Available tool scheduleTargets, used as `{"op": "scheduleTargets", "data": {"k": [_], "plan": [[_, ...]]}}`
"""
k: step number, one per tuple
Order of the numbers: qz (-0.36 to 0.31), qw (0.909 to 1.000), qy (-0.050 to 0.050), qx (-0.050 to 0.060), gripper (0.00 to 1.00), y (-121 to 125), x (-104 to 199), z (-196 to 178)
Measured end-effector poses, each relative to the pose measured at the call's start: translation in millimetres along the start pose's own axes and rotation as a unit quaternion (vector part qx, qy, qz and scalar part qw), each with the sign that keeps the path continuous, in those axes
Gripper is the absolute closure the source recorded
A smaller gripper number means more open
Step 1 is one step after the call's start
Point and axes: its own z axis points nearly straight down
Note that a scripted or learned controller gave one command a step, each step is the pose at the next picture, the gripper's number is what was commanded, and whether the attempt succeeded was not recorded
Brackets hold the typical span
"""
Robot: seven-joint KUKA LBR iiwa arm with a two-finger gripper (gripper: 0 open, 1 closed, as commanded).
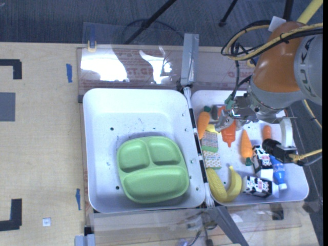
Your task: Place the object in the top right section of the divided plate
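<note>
The green divided plate [152, 169] lies in the left white bin [102, 117], toward its front. It has two small sections at the back and one large section at the front; the back right section [165, 150] holds nothing. My gripper [229, 116] hangs over the back left part of the right bin [300, 191], among the toy foods. Directly below it is a red-orange carrot-like piece [229, 132]. I cannot tell whether that piece is held or just lying in the bin.
In the right bin are an orange carrot [203, 123], a patterned block [211, 150], a yellow banana [226, 186], another carrot [246, 145], cow-print pieces [258, 186] and a blue bottle [279, 176]. A ridge [195, 137] divides the bins.
</note>
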Motion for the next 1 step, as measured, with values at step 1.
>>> {"op": "scheduleTargets", "data": {"k": [1], "plan": [[0.108,0.9941,0.0,0.002,1.0,2.4,62.5,30.8]]}}
